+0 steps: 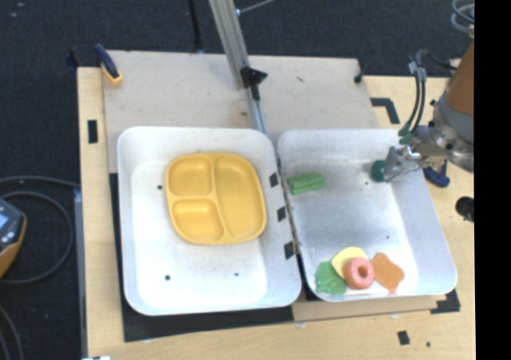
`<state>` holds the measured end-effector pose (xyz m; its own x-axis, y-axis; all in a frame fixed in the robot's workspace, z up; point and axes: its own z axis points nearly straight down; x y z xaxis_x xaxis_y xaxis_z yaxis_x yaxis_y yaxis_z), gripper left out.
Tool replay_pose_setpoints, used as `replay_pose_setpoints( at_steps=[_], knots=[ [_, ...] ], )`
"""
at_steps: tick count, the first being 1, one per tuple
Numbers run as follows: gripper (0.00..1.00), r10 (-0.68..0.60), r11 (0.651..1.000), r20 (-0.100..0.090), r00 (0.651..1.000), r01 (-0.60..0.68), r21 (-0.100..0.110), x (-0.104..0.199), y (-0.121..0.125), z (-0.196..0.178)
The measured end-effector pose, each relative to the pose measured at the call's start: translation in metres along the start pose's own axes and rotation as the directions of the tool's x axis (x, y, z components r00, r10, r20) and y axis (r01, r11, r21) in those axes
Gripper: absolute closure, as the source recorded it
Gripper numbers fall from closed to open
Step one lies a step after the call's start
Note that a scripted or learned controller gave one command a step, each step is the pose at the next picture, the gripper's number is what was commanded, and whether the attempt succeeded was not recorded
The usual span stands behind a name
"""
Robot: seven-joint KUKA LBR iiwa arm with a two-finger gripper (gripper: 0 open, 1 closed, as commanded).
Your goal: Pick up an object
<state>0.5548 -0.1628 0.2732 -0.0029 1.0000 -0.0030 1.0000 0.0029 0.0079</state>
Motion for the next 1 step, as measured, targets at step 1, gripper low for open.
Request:
replay_pose_setpoints(
  at_steps=[1],
  knots=[
    [1.00, -0.003, 1.000, -0.003, 1.000, 0.003, 0.007, 0.0469, -0.0117, 0.0097]
  ],
)
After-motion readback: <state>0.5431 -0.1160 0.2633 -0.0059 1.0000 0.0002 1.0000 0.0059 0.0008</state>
